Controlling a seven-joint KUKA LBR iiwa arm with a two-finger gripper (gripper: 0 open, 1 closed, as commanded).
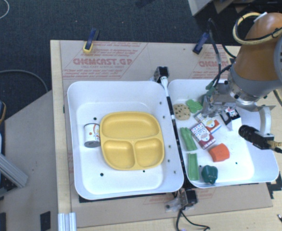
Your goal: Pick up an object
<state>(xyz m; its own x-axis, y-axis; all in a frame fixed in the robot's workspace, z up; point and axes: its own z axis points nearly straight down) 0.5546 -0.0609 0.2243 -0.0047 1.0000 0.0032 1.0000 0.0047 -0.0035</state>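
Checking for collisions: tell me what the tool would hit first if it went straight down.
Probably the red-and-white packet lying just below the tool in the right bin, though depth is hard to judge from this slanted view.

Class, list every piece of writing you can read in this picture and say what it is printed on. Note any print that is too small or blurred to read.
"CHEMCAST G.P": red print on the brown board under the bins, repeated in smaller blurred lines.
Small can in the left bin: label too blurred to read.
Red-and-white packet in the right bin: print too small to read.
Small card beside the gripper: unreadable.
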